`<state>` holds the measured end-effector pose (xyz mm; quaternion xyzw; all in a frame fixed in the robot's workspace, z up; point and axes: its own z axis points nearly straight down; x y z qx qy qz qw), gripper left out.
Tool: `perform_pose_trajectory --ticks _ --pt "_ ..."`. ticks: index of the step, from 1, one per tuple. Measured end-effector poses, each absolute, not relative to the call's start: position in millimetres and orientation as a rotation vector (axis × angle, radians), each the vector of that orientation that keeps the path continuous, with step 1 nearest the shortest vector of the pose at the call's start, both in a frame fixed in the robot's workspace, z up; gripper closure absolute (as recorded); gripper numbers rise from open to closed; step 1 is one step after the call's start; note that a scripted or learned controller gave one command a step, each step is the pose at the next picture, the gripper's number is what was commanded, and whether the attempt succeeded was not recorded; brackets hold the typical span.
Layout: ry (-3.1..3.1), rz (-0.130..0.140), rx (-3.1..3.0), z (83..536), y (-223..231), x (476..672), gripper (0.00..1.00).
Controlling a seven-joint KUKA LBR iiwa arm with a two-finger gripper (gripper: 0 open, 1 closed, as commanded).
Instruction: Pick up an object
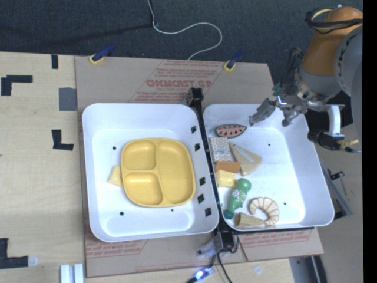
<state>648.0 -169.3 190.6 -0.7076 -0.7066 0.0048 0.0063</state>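
Observation:
My gripper (272,115) hangs over the far edge of the right bin (297,175), its two grey fingers spread open with nothing between them. Toy food lies along that bin's left side, below and left of the gripper: a watermelon slice (230,130), a checkered wafer (220,149), a sandwich wedge (245,159), an orange cheese block (227,171), a green bottle (236,194), a croissant (264,208) and a small wedge (248,220). The watermelon slice is the nearest piece to the fingers, apart from them.
The left bin (100,152) holds a yellow divided plate (158,171) with a yellow piece (114,175) tucked under its left edge. Both bins rest on cardboard (171,81). A white cable (188,28) loops behind. The arm's grey and orange wrist (330,46) stands at the right.

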Motion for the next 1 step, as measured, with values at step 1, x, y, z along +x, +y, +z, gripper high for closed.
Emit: perform_pose_trajectory --ticks 1 --pt "-2.222 0.002 -2.220 199.3 -169.2 651.3 0.00"
